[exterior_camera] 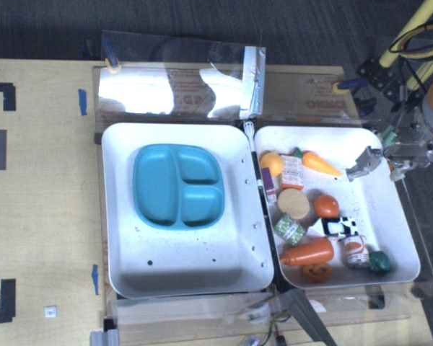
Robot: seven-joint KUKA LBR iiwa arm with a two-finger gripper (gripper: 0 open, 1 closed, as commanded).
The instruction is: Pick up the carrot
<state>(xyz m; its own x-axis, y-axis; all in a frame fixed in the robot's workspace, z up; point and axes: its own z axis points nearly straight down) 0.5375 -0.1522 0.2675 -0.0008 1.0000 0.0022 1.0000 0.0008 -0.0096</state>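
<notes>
At the back of the right bin (408, 262), close to its far wall, the carrot (321, 163) lies on its side, orange body pointing toward the bin's right wall and its small green top turned toward the divider shared with the left bin (123, 251); it rests on the bin floor, just beside a yellow round piece (271, 163) and a pink-and-white packet (291, 171), and nothing grips it. The tool (362, 165) hangs over the right bin's back right corner, near the carrot's pointed end but apart from it; whether it is spread or closed cannot be told from this slanted look, and no object is seen in it.

Judged from this, the task is at its approach stage: the arm is positioned near the target, yet the descent, the grasp and the lift all remain to be done. Nearer the right bin's front wall sit a round tan block (294, 204), a tomato (326, 206), a green-lidded jar (289, 228), a red sausage-shaped piece (307, 251) and a small can (355, 251); all are well clear of the carrot. The left bin holds a blue divided plate (178, 185), untouched, on the bench (36, 229).
</notes>
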